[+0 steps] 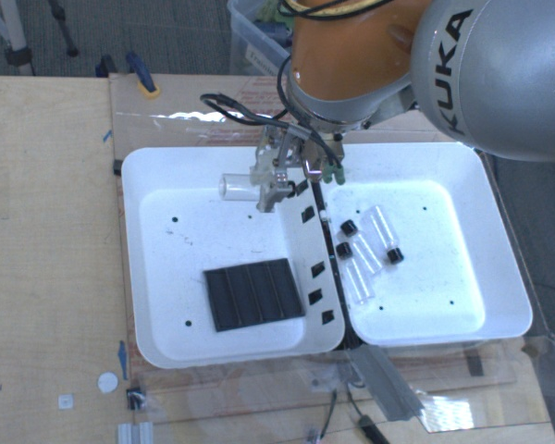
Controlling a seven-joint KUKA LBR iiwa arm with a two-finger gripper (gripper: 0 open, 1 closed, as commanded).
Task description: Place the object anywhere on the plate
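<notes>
Plate (254, 294) in left bin (166, 248), vials (381, 229) in right

The grey arm (509, 26) bears black KUKA lettering (449, 58), an orange band (351, 35) at its nine o'clock, black cables (236, 109) and a silvery gripper (276, 188).

Three clear, black-capped vials (382, 228) were noted lying close together in the right white bin (462, 313). A blue clamp (145, 80) was observed on the wooden bench (46, 248) beyond the left bin (157, 340).

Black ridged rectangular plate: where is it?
The black ridged plate lies flat in the camera view's left white bin, near its front edge, below the claw.
</notes>
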